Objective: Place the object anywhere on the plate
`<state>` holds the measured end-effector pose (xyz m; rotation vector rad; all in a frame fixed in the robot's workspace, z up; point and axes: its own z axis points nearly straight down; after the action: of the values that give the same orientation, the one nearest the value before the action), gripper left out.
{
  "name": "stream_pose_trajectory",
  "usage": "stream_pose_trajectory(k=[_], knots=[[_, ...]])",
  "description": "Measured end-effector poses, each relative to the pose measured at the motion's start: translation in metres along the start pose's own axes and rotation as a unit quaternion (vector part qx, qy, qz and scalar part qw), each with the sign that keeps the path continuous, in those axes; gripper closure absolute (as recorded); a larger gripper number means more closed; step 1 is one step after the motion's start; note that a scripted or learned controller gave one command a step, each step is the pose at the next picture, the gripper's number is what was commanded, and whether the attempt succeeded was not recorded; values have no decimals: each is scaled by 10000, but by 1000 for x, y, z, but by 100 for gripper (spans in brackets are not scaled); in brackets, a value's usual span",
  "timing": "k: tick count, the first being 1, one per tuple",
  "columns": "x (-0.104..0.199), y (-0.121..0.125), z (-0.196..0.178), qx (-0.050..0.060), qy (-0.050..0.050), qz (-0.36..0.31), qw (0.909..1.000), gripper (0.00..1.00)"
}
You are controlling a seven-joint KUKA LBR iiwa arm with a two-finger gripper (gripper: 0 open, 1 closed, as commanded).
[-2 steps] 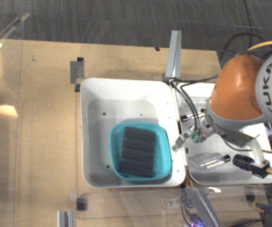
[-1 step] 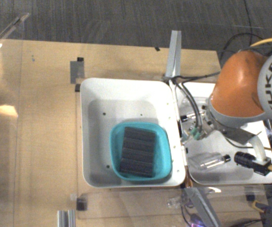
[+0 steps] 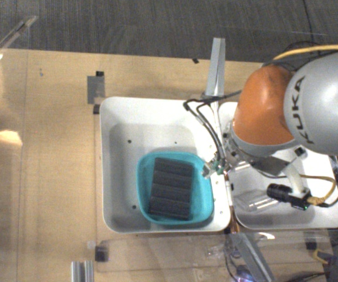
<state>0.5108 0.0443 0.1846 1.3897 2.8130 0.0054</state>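
A dark ridged block (image 3: 171, 188) is seen lying on the teal plate (image 3: 203, 207) in the left bin (image 3: 116, 157), toward the bench's near edge. The gripper's (image 3: 216, 166) state cannot be told. The plate rim could be clipped by the wrist, shifting the block.

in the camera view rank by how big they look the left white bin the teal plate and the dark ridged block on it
1. Left white bin.
2. Teal plate, inside the bin.
3. Dark ridged block, lying within the plate's rim.
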Motion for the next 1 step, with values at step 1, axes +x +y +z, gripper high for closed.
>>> stream_pose_trajectory(k=[1], knots=[[0, 0, 0, 0, 0, 0, 10000, 0]])
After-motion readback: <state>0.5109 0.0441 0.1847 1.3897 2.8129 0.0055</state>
